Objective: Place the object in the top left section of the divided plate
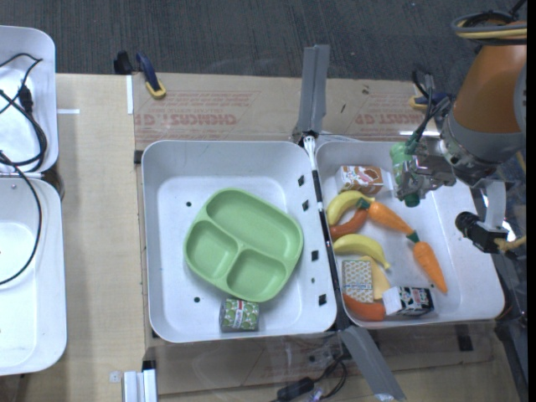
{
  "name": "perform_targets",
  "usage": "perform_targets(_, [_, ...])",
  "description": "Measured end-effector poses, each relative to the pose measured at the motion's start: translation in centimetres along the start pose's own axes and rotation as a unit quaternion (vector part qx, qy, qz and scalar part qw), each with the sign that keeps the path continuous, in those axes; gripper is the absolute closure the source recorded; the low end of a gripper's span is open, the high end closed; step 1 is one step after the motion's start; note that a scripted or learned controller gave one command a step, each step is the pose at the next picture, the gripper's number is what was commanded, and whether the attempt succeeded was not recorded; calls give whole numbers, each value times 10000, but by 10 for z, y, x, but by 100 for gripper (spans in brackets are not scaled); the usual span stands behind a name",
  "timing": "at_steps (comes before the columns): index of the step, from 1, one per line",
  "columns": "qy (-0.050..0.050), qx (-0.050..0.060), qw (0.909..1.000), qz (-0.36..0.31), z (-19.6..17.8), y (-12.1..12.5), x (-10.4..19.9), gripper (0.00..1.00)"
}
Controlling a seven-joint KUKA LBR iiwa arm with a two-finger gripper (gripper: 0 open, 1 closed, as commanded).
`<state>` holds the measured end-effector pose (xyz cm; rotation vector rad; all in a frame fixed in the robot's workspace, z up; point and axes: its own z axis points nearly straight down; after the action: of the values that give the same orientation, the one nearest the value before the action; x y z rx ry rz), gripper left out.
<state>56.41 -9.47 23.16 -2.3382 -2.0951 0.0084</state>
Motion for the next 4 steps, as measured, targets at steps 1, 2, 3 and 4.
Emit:
perform_targets(1, [7, 3, 10000, 76, 42, -75, 52, 100])
perform_targets(2, [8, -3, 9999, 147, 42, -91, 36, 100])
perform_targets(3, [5, -6, 10000, -53, 41, -20, 21, 100])
perform_targets(4, [7, 2, 9981, 617, 42, -97, 82, 100])
